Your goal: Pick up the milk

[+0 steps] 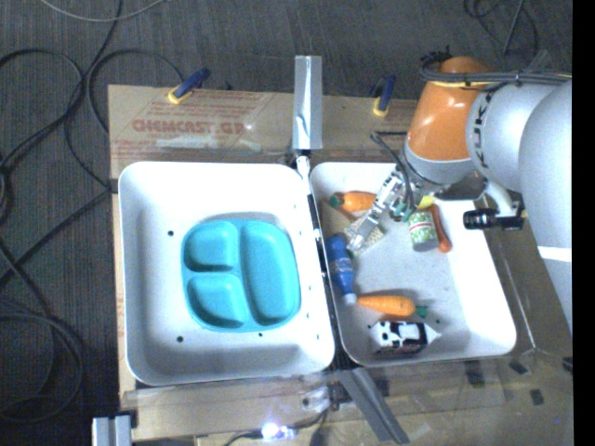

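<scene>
While the milk [402, 334] lies at the near edge of the right bin [483, 286], the gripper [370, 230] hangs over the far-left part of that bin, well apart from it. The milk is a small carton with black-and-white cow patches, lying on its side just beside the bin's near wall. An orange carrot [386, 304] lies just beyond it, on its far side, close to touching. A blue bottle [340, 266] lies along the bin's left wall. A second carrot [353, 201] sits at the far left, and a green-labelled can [424, 229] rests to the right of the gripper. The left bin [139, 249] holds a turquoise divided tray [244, 273].

Whether the claw is apart or together cannot be told from this view; no object is seen between its tips.

Procedure, as judged from this layout:
1. Translate the gripper toward the near side of the right bin, clear of the blue bottle.
2. Centre it over the carton, not the carrot.
3. Align the closing direction across the carton's narrow side.
4. Descend with care: the near wall and the carrot leave little room.
5. Close firmly, then lift straight up.
</scene>
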